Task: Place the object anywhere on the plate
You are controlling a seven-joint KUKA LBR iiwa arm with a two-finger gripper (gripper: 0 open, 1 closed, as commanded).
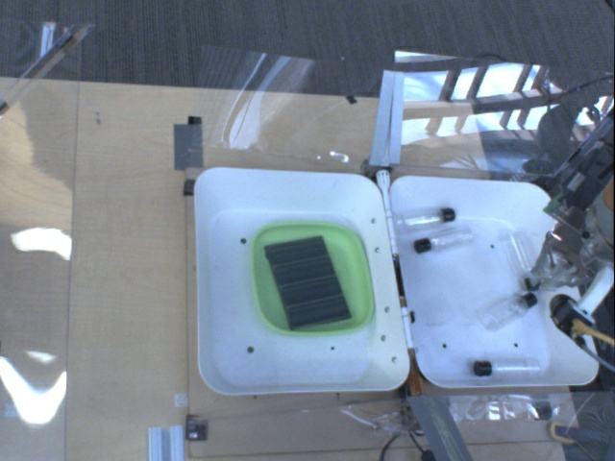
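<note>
- Starting at the near edge, we see a clear tube [500, 367] with a black cap. It lies flat in the right bin [452, 296], close to the front wall.
- A bit further back lies a second tube [509, 307]. It is tipped at a slant and its black cap points at the pincer [546, 269].
- We think this second tube is the thing to move, as the pincer hangs just beside it. Nothing is held yet.
- We cannot tell if the pincer is apart or together, as it is blurry at the edge.
- To do this step well, we should come down on the middle of the tube and squeeze it across its thin side. It is round and smooth, so it may roll or slip away.
- Over in the left bin [221, 286] sits the green plate [264, 296]. A dark block [307, 282] with ridges covers most of it, so we think the tube must land on the block or on the green rim.
- The wall between the two bins stands in the way, so we must lift high enough to clear it.
- Further back lie two more tubes [434, 230], near each other.
- Behind it all is the bare wooden worktop [106, 209].
</note>
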